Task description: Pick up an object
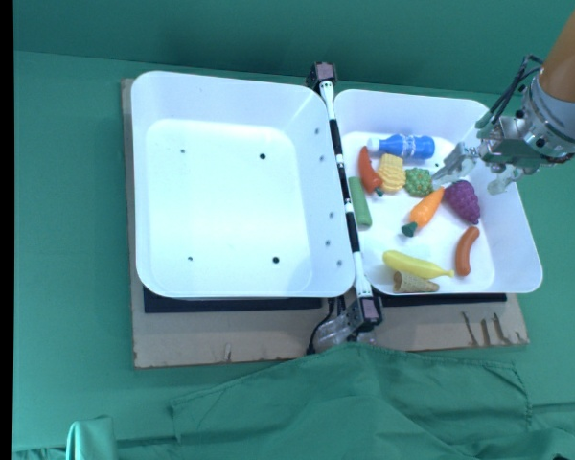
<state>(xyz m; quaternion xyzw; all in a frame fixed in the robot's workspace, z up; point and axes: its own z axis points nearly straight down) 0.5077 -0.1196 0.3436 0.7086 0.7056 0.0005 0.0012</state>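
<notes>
The right bin holds several toy foods: a blue bottle, a yellow corn cob, a red chili, a green cucumber, a green cluster, an orange carrot, purple grapes, a red-orange sausage, a yellow banana and a waffle cone. My gripper hangs open over the bin's upper right, just above the grapes. One finger is near the green cluster. Nothing sits between the fingers.
The left bin lies beside the right one, joined by a black-and-white divider. Both rest on a cardboard sheet on green cloth. A fold of cloth bunches at the front.
</notes>
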